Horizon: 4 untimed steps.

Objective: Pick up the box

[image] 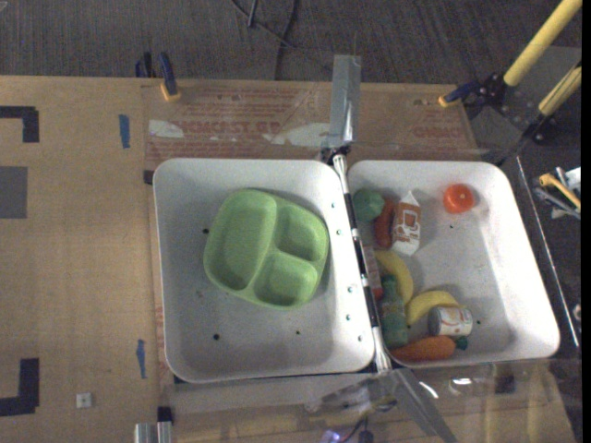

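Looking into the right bin [517,247], you find the box [406,221] in its upper left part, lying flat, a small white carton with red print. Its long axis runs roughly up and down the view, nearly parallel to the divide between the two bins. On its left flank a red item [384,228] lies just beside it, perhaps touching, with a green item [367,203] beyond that. A banana [395,268] sits near its lower end. Its right flank faces bare bin floor, and the orange ball [459,197] is well apart on that side.

Since the arm comes in from the right, the box's free side is the one facing it. I judge a grasp across the short width is best, though the left finger would have little room. As for the tool's state, you cannot tell here.
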### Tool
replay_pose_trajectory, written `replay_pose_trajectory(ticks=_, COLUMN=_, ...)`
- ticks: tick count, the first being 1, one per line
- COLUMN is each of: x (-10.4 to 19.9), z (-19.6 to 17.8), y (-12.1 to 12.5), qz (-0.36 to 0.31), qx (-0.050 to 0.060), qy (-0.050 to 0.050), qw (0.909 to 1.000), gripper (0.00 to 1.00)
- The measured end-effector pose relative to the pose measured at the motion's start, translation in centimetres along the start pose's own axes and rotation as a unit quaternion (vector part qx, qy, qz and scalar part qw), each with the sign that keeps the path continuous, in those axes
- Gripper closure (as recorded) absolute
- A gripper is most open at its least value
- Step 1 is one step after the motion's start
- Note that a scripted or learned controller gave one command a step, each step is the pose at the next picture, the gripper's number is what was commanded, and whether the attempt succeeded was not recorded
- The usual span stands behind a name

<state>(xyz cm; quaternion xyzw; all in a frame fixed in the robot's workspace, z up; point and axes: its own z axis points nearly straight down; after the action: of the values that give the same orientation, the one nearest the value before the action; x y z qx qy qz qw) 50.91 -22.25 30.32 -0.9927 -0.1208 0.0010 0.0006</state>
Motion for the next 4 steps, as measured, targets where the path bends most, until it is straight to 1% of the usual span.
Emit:
replay_pose_trajectory(ticks=1, x=-3.0, z=13.8, y=-0.7, qz=0.021, qx=0.001, qy=-0.001, qw=0.9998, gripper=0.0)
replay_pose_trajectory(ticks=2, x=-2.3, z=-6.8, y=-2.9, qz=-0.182, qx=-0.001, qy=0.0, qw=0.9833, gripper=0.0)
replay_pose_trajectory(ticks=3, x=-2.8, z=17.8, y=-1.0, qz=-0.091, qx=0.004, qy=-0.001, qw=0.9959, gripper=0.0)
replay_pose_trajectory(ticks=4, x=-2.8, z=-9.7, y=-0.9, qz=-0.134, qx=-0.001, qy=0.0, qw=0.991, gripper=0.0)
